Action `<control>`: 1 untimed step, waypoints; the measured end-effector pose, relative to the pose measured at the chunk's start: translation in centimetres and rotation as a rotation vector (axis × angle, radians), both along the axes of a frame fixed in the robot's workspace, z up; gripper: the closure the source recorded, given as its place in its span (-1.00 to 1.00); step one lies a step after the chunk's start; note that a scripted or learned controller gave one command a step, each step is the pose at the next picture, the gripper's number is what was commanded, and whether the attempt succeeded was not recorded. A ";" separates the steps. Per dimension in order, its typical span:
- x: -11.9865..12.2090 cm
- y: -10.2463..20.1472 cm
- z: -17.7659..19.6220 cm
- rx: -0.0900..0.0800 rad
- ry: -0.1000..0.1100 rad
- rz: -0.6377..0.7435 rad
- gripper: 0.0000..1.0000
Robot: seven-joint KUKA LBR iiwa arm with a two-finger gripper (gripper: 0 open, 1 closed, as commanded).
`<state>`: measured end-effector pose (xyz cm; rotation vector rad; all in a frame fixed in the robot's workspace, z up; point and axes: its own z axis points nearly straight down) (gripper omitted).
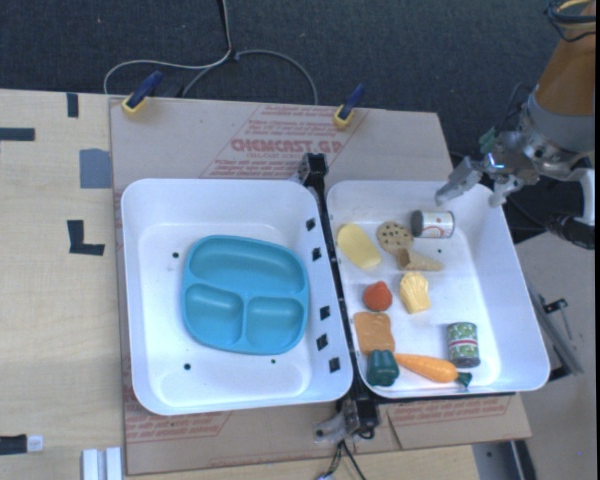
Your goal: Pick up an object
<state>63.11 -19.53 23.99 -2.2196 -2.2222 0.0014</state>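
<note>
My gripper (475, 190) hovers over the far right corner of the right bin (510, 268), open, with nothing between its fingers. Just in front of it a small silver can (432, 224) lies on its side. The same bin holds a brown cookie (391, 234), a pale yellow lemon-like piece (358, 246), a beige wedge (420, 262), a red tomato (378, 296), a yellow corn piece (414, 293), an orange slice (373, 330), a green pepper (382, 368), a carrot (427, 368) and an upright green-labelled can (462, 344).
The left bin (150, 218) carries a blue divided plate (246, 294). Both bins rest on a cardboard sheet (270, 143) held by two clamps at its far edge. A cable loops behind on the dark floor.
</note>
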 end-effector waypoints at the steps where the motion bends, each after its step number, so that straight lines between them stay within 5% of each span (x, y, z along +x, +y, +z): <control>1: 3.5 1.2 -12.3 -0.002 -0.005 0.001 -1.00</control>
